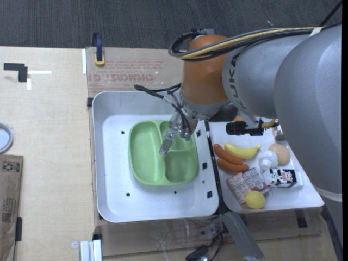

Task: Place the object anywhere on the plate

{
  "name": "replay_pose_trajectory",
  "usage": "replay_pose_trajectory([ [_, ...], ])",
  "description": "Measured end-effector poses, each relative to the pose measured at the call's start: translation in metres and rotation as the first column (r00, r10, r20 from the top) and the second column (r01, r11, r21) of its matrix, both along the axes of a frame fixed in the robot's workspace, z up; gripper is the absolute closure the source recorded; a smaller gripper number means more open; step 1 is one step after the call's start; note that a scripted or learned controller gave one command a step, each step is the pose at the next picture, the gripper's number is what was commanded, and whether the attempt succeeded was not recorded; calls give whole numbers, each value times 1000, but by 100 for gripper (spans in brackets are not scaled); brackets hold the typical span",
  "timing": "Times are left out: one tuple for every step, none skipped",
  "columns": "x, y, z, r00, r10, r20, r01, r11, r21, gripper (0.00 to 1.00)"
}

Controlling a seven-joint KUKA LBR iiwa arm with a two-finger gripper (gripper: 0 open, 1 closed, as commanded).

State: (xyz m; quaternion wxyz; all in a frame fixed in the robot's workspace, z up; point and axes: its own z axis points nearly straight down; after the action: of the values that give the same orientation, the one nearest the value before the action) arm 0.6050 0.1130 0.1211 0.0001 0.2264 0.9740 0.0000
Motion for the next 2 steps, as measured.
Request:
replay_pose_trajectory([
  [0, 0, 0, 1000, 0, 0, 0, 1000, 0, 0],
  [0, 0, 0, 1000, 0, 0, 0, 1000, 0, 0],
])
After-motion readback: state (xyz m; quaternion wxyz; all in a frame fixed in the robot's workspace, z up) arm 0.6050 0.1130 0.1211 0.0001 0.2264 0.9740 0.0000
